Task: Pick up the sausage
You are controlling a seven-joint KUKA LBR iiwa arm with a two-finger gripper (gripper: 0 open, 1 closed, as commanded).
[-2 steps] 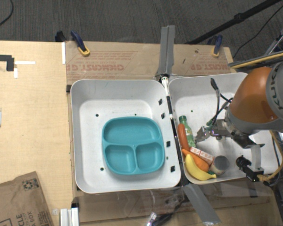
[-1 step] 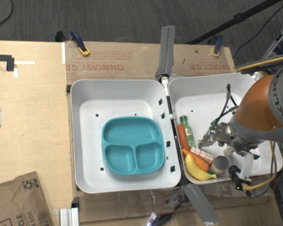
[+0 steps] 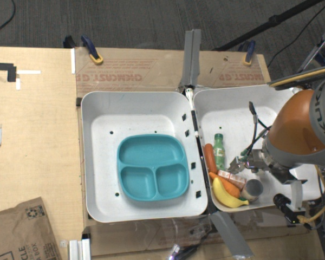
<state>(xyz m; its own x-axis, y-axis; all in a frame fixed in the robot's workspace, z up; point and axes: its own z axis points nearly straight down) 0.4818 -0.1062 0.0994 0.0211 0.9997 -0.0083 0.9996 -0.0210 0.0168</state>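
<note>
Gripper (image 3: 239,166) sits low in the right bin (image 3: 233,104), lower right of frame; its opening cannot be determined. Sausage (image 3: 210,157) lies along that bin's left wall, beside a green bottle (image 3: 219,150), above a banana (image 3: 226,194).

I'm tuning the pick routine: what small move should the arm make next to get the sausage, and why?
Probably shift the gripper toward the bins' shared wall, over the reddish-orange sausage. It sits to the sausage's right, above the clutter beside the yellow banana, and the slim green bottle lies between them.
</note>
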